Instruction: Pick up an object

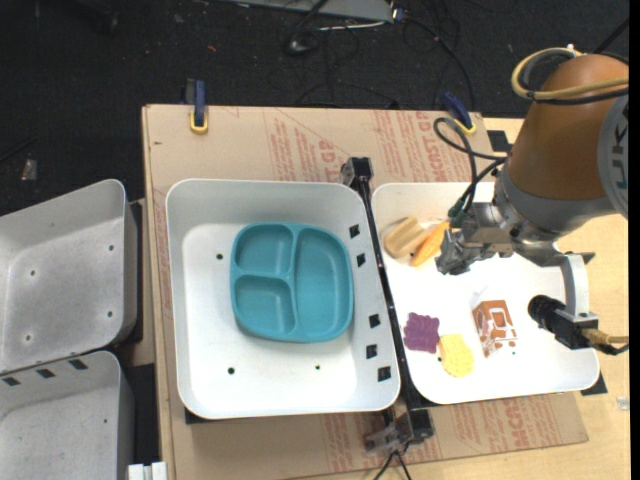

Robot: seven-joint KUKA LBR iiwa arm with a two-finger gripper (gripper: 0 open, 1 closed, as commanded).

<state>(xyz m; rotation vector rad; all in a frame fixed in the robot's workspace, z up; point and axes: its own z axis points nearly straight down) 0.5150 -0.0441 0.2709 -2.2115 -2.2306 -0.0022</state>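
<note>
Red print on the cardboard sheet (300, 133) is upside down and illegible.

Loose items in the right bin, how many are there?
5 at least: tan piece and orange piece at the far left corner beside the gripper; purple piece, yellow piece and brown-white packet nearer. The arm may hide others.

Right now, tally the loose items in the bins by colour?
Teal: 1, divided plate in the left bin
Tan: 1
Orange: 1
Purple: 1
Yellow: 1
Brown-and-white: 1
Total: 6
</note>
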